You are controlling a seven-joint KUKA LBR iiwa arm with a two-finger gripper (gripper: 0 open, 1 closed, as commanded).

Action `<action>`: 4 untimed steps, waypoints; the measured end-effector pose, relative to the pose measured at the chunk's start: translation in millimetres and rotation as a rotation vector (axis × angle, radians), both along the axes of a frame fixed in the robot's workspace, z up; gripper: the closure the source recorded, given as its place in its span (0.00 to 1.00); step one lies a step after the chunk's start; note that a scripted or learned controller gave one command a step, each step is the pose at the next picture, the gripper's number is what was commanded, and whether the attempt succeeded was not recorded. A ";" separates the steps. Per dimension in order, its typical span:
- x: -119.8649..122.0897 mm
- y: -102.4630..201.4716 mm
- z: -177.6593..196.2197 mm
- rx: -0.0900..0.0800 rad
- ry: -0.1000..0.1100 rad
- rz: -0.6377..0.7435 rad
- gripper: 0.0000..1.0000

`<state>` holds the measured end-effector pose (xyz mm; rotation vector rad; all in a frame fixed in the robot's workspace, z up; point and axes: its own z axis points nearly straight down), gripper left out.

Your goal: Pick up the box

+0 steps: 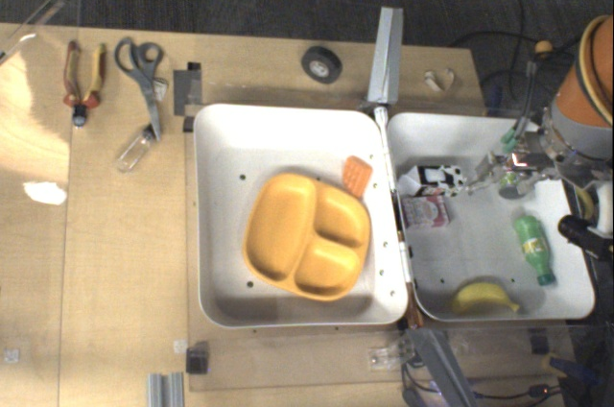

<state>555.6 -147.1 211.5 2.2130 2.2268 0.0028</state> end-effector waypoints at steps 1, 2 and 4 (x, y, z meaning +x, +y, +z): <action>30.9 54.0 -109.5 -0.003 -0.020 -0.046 0.00; 60.7 56.8 -122.8 0.000 -0.008 -0.047 0.00; 63.0 56.7 -109.8 -0.003 -0.015 -0.043 0.00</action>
